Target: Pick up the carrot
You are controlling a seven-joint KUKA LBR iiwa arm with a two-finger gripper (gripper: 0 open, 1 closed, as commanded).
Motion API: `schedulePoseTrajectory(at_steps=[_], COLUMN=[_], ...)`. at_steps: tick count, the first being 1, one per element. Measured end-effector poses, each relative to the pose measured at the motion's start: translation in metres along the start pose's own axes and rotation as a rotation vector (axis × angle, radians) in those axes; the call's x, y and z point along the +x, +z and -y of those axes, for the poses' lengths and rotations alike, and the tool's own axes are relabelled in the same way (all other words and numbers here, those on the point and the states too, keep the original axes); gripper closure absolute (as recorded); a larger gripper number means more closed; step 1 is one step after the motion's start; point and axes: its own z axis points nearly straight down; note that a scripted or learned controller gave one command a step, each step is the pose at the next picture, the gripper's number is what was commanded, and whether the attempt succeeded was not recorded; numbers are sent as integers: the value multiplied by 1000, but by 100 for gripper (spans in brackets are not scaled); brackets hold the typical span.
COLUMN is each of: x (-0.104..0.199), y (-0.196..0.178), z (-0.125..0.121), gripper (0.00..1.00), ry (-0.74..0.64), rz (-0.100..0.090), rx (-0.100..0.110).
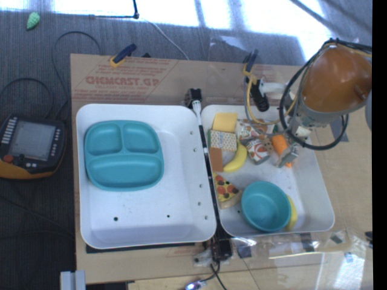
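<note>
- Arm [332,80] enters from the right, orange band uppermost, wrist pointed down over the far-right part of the right bin [320,192].
- Gripper [286,151] sits low at the bin's upper right. Its state cannot be told from this angle; the wrist body covers it.
- Carrot [279,144]: small orange piece right at the tool, touching or just under it. Whether it is gripped cannot be told.
- A second small orange bit [289,159] shows just below the tool tip; too small to identify.
- Just left of the tool: a white packet with red print [259,150], close beside the carrot.
- Further left of the tool: banana [237,159], curved, lying against a patterned box [223,141]; a yellow block [224,122] above that box.
- Below-left of the tool: teal bowl [264,205], upright, with a yellow rim of something [293,213] peeking out on its right side.
- Left of the bowl: pizza slice toy [225,189] by the bin's left wall.
- Well left of the tool, in the left bin [121,222]: teal divided plate [124,154], three compartments.
- Far left, off the board: teach pendant [30,145] on the dark floor mat.
- Above the tool: yellow and black cables [254,98] loop near the bin's far rim.
</note>
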Motion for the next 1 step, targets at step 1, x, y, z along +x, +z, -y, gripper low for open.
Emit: schedulePoseTrajectory(at_steps=[1], x=[0], y=[-9], z=[3], gripper=[100], ry=[0], rz=[2], rx=[1])
